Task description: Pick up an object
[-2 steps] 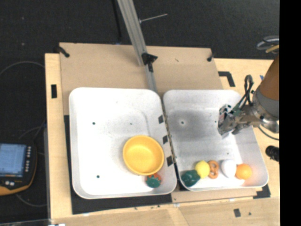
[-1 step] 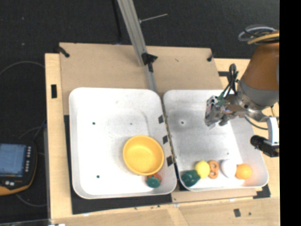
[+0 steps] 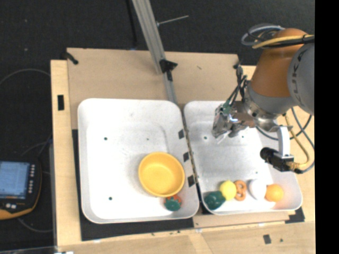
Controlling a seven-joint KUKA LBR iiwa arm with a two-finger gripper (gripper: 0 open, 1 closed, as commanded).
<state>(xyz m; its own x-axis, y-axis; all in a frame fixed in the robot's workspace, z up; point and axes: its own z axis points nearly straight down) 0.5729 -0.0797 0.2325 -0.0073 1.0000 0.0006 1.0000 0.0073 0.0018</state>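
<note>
Left bin (image 3: pixel 106 115), lower centre of the frame: a yellow bowl (image 3: pixel 161 173) sits open side up, with a small green-and-orange piece (image 3: pixel 172 202) touching its lower rim, tight in the bin's lower right corner. You risk a bad grasp there: the piece is wedged between bowl and wall, so a finger could strike one or the other.

Right bin (image 3: pixel 249 152), lower right of the frame: five small things lie in a row along the bottom wall, reading left to right: a dark green object (image 3: pixel 214 199), a yellow ball (image 3: pixel 228 189), an orange ring-like piece (image 3: pixel 240 190), a white object (image 3: pixel 256 188), an orange ball (image 3: pixel 274 192). They sit touching or just beside each other. Expect trouble: a descent on one likely lands on its neighbour, round shapes may roll away, and the wall leaves little finger room.

Gripper (image 3: pixel 224 125), centre right of the frame, hangs over the upper part of the right bin, above bare floor. You cannot tell from this angle how far its jaws stand apart; nothing is visibly in them.

The row lies below and slightly right of the gripper in the frame, well apart from it. No object is picked yet.
</note>
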